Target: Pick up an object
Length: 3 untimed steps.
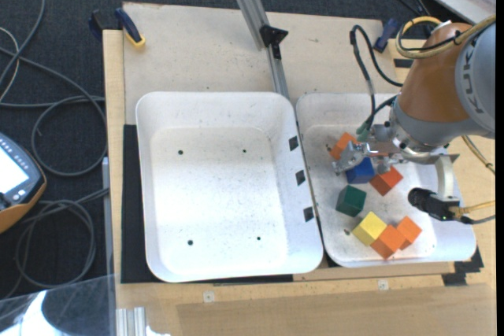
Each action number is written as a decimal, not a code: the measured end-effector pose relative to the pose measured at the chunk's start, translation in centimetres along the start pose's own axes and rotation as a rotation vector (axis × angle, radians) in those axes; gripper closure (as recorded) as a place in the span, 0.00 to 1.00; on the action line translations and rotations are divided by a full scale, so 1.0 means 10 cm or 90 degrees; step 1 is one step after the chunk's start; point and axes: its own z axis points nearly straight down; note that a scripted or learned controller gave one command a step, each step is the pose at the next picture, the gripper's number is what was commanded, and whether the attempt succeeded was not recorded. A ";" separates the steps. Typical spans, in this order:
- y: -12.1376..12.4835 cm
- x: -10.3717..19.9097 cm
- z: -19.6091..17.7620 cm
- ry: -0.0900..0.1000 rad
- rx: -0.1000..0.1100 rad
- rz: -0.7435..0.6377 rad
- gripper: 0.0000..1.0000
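Note:
Several small blocks lie in the right bin (315, 116). An orange block (342, 144) and a blue block (361, 172) sit near its middle, with a red-orange block (386, 182) just to their right. A green block (350, 201) lies nearer the front. A yellow block (368, 230) and two orange blocks (398, 237) rest by the front rim. My gripper (361, 157) is low over the bin, directly above the blue block and beside the orange one. The wrist hides part of both blocks.
The left bin (153, 169) stands beside the right one; their rims meet at the divider (303, 177). A slanted metal pole (252, 4) rises behind the bins. Cables and a black connector (431, 202) hang off the arm at the right bin's edge.

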 end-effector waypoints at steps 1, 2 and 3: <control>0.05 -0.02 0.32 -0.004 -0.015 0.001 0.00; 0.06 -0.02 0.22 -0.004 -0.017 0.000 1.00; 0.05 -0.02 -0.21 -0.002 -0.009 -0.001 1.00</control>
